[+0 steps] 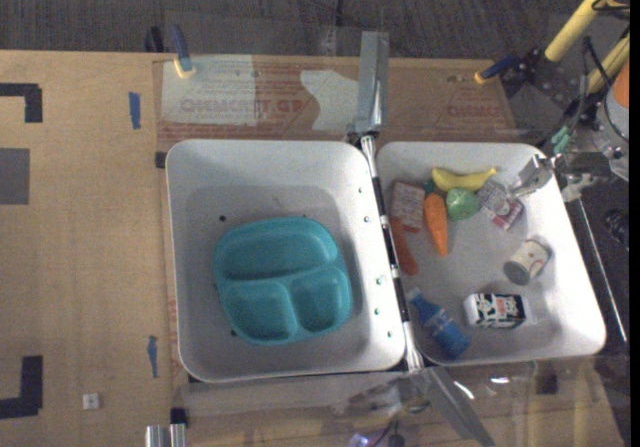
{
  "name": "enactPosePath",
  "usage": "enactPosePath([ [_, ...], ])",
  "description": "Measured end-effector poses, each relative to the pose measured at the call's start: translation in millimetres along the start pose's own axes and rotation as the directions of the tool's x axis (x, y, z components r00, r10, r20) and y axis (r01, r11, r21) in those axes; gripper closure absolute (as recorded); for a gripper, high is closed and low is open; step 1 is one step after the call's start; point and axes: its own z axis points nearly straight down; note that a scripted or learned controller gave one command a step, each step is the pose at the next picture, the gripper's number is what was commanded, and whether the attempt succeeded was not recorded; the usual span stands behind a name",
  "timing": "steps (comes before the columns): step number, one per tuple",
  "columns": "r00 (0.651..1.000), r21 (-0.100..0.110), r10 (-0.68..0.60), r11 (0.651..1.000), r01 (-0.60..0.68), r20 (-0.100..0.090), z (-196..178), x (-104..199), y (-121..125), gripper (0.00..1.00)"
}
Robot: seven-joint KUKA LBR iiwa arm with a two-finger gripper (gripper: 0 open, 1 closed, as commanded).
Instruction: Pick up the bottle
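Observation:
The bottle point(440, 324) is blue and lies on its side in the right bin point(580, 320), at the front left corner next to the divider between the bins. My gripper point(536, 175) hangs over the far right rim of that bin, well away from the bottle, close to a small crinkled packet point(499, 203). I see nothing held in it.
The right bin also holds a banana point(462, 178), a green ball point(462, 202), a carrot point(436, 223), a red-and-white packet point(406, 200), a white can point(527, 260) and a milk carton point(495, 309). A teal divided plate point(283, 278) lies in the left bin point(200, 185).

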Motion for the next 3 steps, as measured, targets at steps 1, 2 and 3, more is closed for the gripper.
enactPosePath([
  [1, 0.995, -0.037, 0.098, 0.994, -0.098, 0.01, 119, 19, -53, 0.0],
  [2, 0.97, 0.001, 0.244, 0.97, -0.244, 0.0, 54, 101, -96, 0.0],
  [3, 0.981, 0.001, 0.193, 0.981, -0.193, 0.0, 54, 224, -80, 0.0],
])
